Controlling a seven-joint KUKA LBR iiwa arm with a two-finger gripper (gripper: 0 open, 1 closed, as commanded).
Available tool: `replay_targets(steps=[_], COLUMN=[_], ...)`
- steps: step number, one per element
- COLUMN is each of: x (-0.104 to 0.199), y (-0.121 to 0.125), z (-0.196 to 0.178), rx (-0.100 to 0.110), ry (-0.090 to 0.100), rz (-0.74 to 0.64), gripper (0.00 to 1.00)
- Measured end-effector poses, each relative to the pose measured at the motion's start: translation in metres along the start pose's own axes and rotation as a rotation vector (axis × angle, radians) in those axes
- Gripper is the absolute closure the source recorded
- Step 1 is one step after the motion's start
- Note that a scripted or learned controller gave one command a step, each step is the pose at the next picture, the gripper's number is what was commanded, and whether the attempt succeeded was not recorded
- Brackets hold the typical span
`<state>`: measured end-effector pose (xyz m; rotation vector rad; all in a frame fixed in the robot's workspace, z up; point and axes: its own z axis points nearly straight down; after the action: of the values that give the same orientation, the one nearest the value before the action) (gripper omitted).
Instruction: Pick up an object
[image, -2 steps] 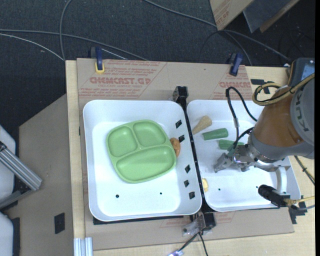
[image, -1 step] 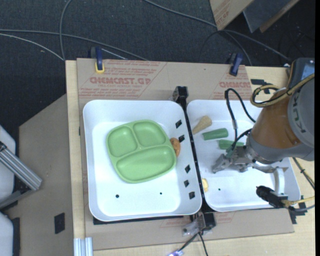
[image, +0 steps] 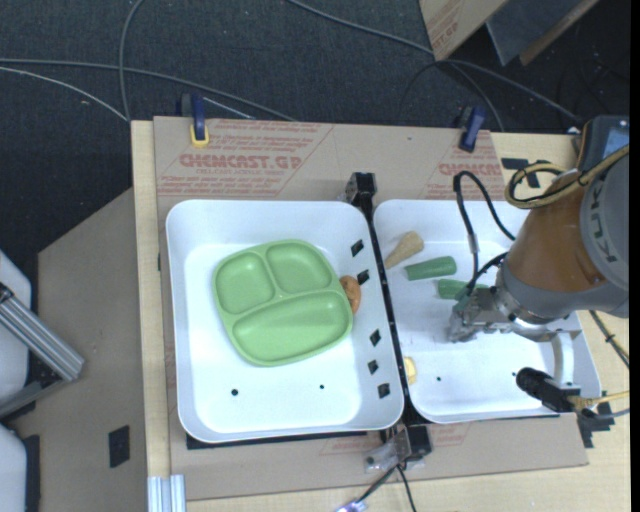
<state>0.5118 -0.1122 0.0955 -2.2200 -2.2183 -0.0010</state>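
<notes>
The jaws (image: 468, 322) sit low inside the right bin (image: 500, 400), near its middle, at the end of a grey arm with an orange band (image: 555, 245) that comes in from the right side of the view. Whether the jaws are apart or together cannot be told from this angle; the wrist hides them from above, and nothing can be seen held between them.

The nearest thing to the jaws is a dark green piece (image: 452, 289), just beside them, toward the far side of the bin and partly tucked under the wrist. Its shape is hard to read because of that cover.

A little farther the same way lies a lighter green block (image: 430, 267), clear of the arm. Its long axis runs roughly left to right across the bin. Beyond it, close to the bin's far left corner, lies a tan piece (image: 404, 248), set on a diagonal.

So the likely targets all lie away from the jaws toward the far left of the right bin; a pick would probably call for a small shift in that direction.

The left bin (image: 200, 390) on the desk (image: 250, 150) holds a green divided plate (image: 282, 300), with a small orange piece (image: 352, 292) touching its right rim. These sit well apart from the jaws, across the divider between bins.
</notes>
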Motion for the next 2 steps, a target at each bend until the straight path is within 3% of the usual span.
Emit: replay_targets(steps=[2], x=[-0.002], y=[0.000], z=[-0.116], rx=[-0.008], ry=[-0.004], rz=[-0.001], gripper=[1.00])
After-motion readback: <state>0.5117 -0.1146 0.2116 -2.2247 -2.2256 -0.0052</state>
